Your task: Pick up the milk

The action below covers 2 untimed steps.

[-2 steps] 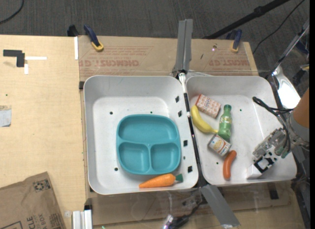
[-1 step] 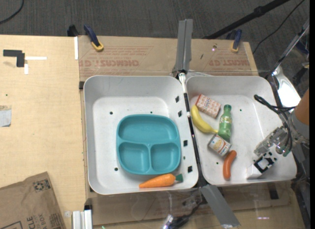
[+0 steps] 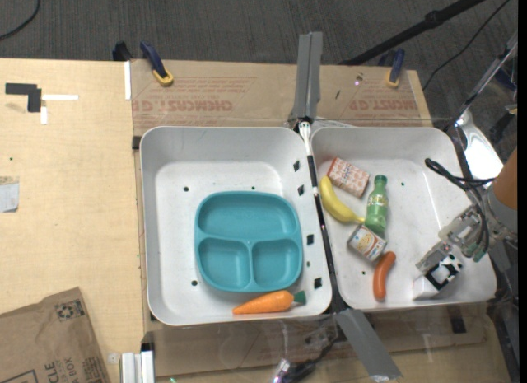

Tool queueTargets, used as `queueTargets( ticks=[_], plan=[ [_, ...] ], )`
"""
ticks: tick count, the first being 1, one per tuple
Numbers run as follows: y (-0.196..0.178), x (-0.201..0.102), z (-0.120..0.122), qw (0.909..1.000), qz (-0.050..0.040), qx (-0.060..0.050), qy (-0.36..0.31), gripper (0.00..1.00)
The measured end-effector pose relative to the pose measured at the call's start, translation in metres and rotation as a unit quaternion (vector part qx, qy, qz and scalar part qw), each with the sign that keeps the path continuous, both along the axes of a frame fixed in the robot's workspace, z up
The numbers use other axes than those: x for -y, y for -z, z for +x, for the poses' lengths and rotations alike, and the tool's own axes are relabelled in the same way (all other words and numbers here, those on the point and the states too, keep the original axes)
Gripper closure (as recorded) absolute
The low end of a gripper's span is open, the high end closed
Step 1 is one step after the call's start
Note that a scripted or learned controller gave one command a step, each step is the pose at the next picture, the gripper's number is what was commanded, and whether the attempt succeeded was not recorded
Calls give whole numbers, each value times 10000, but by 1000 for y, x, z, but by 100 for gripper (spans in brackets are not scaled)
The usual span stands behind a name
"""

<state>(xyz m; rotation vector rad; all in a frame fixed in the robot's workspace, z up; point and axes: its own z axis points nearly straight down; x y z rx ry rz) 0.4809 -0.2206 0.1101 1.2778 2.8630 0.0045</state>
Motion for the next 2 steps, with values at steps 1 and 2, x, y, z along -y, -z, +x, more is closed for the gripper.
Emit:
queueTargets(
  ticks=[1, 2],
  plan=[
    [19, 1, -1, 10000, 0, -32, -54, 0],
    [10, 0, 0, 10000, 0, -23, -58, 100]
  ],
)
